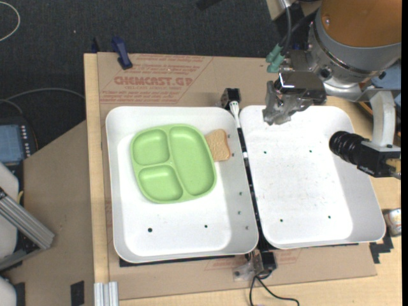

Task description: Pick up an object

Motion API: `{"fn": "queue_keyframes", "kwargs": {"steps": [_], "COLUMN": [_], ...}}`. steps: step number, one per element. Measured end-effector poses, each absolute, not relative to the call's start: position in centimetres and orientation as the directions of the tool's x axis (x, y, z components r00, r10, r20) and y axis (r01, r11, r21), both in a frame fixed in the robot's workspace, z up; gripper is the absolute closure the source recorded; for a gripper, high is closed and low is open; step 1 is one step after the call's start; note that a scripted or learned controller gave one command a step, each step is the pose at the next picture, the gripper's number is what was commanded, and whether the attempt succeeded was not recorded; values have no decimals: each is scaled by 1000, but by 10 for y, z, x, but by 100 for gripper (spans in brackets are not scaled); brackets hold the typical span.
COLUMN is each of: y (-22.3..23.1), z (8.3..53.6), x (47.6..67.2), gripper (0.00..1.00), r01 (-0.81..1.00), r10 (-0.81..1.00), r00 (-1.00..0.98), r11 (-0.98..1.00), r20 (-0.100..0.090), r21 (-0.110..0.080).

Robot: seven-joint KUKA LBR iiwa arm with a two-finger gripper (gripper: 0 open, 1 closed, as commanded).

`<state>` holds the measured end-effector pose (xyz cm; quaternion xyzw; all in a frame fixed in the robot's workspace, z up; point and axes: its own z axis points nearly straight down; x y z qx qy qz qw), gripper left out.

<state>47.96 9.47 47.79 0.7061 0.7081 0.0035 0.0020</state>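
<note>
A light green divided plate (173, 163) lies in the left bin (127, 234). A tan, cracker-like piece (218, 145) rests against the plate's right rim, near the wall between the bins. My gripper (278, 115) hangs over the far left corner of the right bin (319, 228), well to the right of the tan piece. Nothing shows between its fingers.
A black cylindrical device (354, 150) juts over the right bin's right edge. Black clips sit at the far (231, 97) and near (264, 262) ends of the seam between the bins. A blue clamp (121, 53) holds the cardboard base at the back left.
</note>
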Motion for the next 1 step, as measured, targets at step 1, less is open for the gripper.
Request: {"fn": "queue_keyframes", "kwargs": {"steps": [1], "y": [110], "z": [458], "x": [479], "gripper": [100], "r01": [1000], "r10": [1000], "r00": [-2], "r11": [2], "r20": [-1], "r21": [-4]}}
